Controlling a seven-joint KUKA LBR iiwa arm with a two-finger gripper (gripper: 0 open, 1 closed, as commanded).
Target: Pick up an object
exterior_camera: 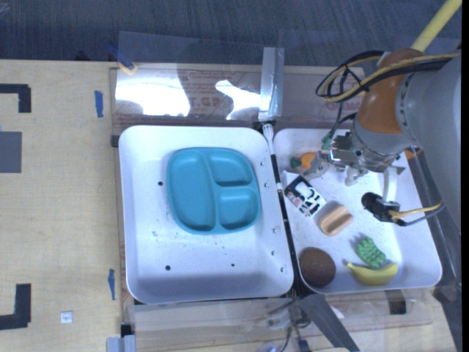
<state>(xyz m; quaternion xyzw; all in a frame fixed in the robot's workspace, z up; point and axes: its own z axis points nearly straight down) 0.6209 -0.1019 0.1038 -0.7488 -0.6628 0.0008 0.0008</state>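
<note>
The right bin (421,266) holds several small objects. Near its far left corner lies an orange and green carrot-like toy (306,159), and my gripper (328,160) hangs right beside it, over that corner. A black and white item (304,195) lies just in front of the gripper, with a tan bread-like piece (333,218) beyond it. Toward the near side sit a brown round object (317,265), a green bumpy toy (370,251) and a yellow banana (372,271). Whether the gripper touches the carrot toy is hidden by the wrist.
The left bin (139,218) holds a blue divided plate (214,189). A black connector with a yellow cable (381,207) hangs from the arm over the right bin. A metal divider (270,86) stands behind the bins.
</note>
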